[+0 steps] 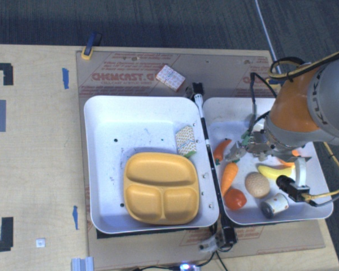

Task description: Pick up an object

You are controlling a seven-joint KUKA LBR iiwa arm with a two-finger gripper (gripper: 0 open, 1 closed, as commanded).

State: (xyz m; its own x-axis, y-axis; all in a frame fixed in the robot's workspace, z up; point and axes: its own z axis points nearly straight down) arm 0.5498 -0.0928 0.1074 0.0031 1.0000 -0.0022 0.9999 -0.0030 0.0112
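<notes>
In the right bin point(322, 212) lie a carrot point(229, 176), a small red-orange piece point(221, 149), a red tomato-like piece point(235, 199), a beige egg-shaped object point(257, 184), a yellow banana point(274, 171) and a grey-white cylinder point(275, 204). My gripper point(237, 151) hangs low over the bin's left half, just right of the red-orange piece and above the top of the carrot. The wrist hides what lies under it. I see nothing lifted off the bin floor.
The left bin point(101, 151) holds a yellow compartment tray point(161, 188) and a small patterned packet point(186, 139). Another patterned packet point(170, 77) lies on the cardboard behind the bins. A black bar point(203, 129) runs between the bins. Cables point(322, 196) trail at the right.
</notes>
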